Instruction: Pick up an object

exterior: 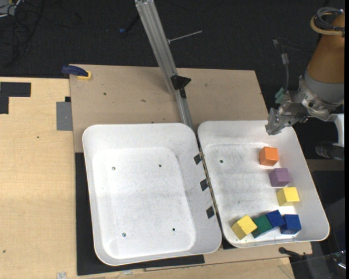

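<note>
Seven small blocks sit in the right bin (314,182), all along its right side. Nearest, by the near right corner, are four in a bunch: a yellow block (243,226), a green block (261,225) touching it, and two blue blocks (274,218) (291,223) right beside that. A bit farther back is a second yellow block (288,195), then one purple block (280,176), then one orange block (269,156). These three stand in a row with small gaps between them. The left half of this bin is bare white floor. One more bin, the left bin (93,141), is next to it. Farthest back, the gripper (274,127) hangs over the far right edge of the right bin, near the orange block but not touching it. I cannot tell if its fingers are open or closed.
</note>
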Available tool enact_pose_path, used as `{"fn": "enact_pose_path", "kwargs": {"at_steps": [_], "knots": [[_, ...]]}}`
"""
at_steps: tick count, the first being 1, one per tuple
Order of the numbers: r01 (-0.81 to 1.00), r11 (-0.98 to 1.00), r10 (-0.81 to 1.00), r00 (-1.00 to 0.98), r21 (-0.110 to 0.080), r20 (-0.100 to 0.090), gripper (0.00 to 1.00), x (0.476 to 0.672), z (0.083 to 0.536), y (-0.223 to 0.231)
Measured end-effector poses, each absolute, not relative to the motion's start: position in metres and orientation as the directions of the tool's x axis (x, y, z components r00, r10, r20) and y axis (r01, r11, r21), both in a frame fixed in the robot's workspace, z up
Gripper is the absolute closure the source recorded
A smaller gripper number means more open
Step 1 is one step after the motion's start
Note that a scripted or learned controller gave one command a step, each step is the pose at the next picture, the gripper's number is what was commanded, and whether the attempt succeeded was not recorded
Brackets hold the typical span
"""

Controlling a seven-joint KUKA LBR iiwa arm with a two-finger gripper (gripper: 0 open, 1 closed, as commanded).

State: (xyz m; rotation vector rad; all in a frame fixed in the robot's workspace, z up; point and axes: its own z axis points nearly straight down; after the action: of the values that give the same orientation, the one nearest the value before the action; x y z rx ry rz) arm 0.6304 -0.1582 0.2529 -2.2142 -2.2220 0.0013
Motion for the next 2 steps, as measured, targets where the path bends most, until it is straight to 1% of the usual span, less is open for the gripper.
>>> {"fn": "enact_pose_path", "kwargs": {"at_steps": [1,2], "knots": [[1.0,0.004,1.0,-0.004,-0.005,0.003,1.0,0.624,0.237,-0.105],[1.0,0.004,1.0,-0.004,-0.004,0.003,1.0,0.61,0.237,-0.05]]}}
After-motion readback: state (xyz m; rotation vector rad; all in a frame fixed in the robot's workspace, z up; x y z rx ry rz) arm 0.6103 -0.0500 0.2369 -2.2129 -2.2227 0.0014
